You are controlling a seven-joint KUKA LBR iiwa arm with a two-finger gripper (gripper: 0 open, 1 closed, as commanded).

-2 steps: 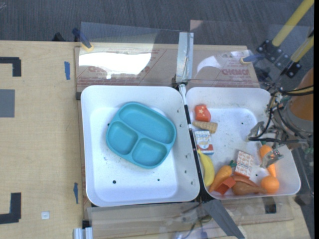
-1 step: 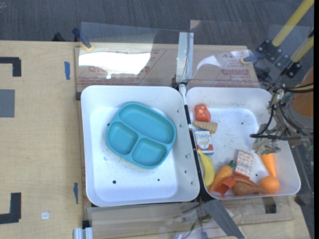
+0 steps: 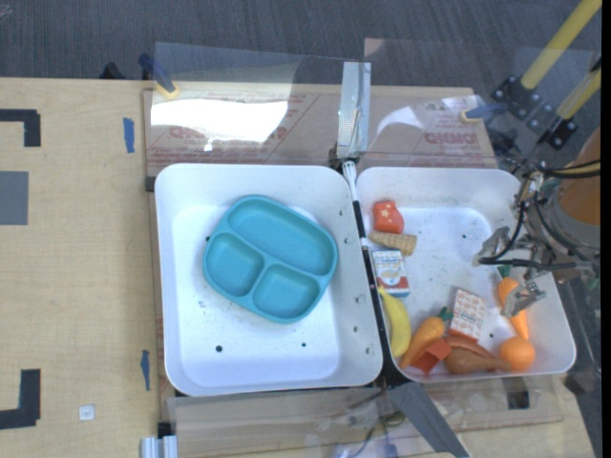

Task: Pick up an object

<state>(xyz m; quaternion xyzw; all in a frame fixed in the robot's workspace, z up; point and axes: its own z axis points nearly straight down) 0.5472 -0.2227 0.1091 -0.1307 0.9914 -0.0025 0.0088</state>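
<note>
Camera view: the gripper (image 3: 518,289) hangs low at the right edge of the right bin (image 3: 449,232), its fingers apparently spread around a small orange carrot-like toy (image 3: 512,301), though whether they touch it cannot be told. That toy lies near the bin's near-right corner beside an orange ball (image 3: 516,353); it looks light, stiff and smooth, likely slippery, best pinched across its middle. The arm enters from the right, wrist angled downward, cables draped over it.

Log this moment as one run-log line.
stage: reaching | gripper: low at right bin's right side, over small orange piece | held: nothing seen | left bin: blue divided plate
</note>
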